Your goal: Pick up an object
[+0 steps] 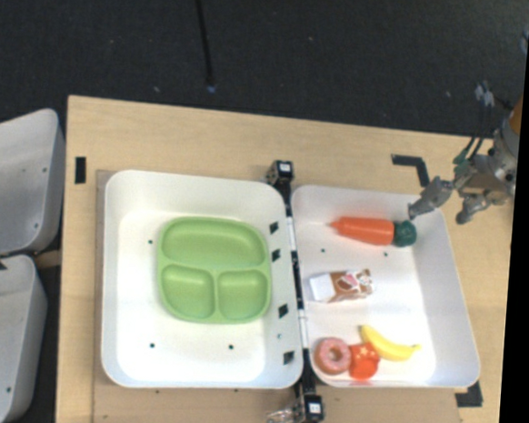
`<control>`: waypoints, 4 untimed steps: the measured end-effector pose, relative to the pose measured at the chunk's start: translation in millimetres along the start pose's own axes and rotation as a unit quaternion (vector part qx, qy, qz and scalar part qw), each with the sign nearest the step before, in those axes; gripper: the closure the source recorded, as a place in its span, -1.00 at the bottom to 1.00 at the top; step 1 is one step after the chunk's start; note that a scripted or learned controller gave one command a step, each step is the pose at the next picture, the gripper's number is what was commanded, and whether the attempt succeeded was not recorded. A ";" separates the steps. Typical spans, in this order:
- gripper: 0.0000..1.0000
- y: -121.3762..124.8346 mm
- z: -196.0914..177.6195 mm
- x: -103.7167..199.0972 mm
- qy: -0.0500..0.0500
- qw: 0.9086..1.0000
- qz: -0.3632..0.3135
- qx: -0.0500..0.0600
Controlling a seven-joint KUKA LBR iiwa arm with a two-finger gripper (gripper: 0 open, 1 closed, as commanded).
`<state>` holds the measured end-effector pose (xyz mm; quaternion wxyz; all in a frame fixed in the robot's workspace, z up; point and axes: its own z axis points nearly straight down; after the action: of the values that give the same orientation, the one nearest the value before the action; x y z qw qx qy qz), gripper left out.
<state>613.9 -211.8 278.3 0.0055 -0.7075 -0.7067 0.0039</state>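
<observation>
The right bin (454, 294) holds an orange carrot (363, 228) with a green top at its far end. A white packet (340, 285) with a brown picture lies in the middle. A yellow banana (388, 344), a pink donut (332, 355) and a red toy fruit (364, 361) sit near the front. My gripper (443, 209) hangs over the bin's far right corner, just right of the carrot's green top. It is open, with nothing between its fingers.
The left bin (121, 240) holds a green divided plate (214, 269). A row of black clips (288, 281) marks the divider between the two bins. A black bracket (410, 163) lies on the bench behind the right bin.
</observation>
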 end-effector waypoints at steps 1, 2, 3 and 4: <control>-1.00 1.6 -6.3 0.6 -0.001 1.000 -0.001 -0.005; -1.00 4.5 39.0 1.1 -0.002 1.000 -0.001 -0.003; -1.00 8.7 85.3 -1.0 -0.001 1.000 0.000 -0.003; -1.00 2.8 150.7 -4.2 -0.001 1.000 0.000 -0.002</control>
<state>614.7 -215.7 127.6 0.0034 -0.7074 -0.7068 0.0031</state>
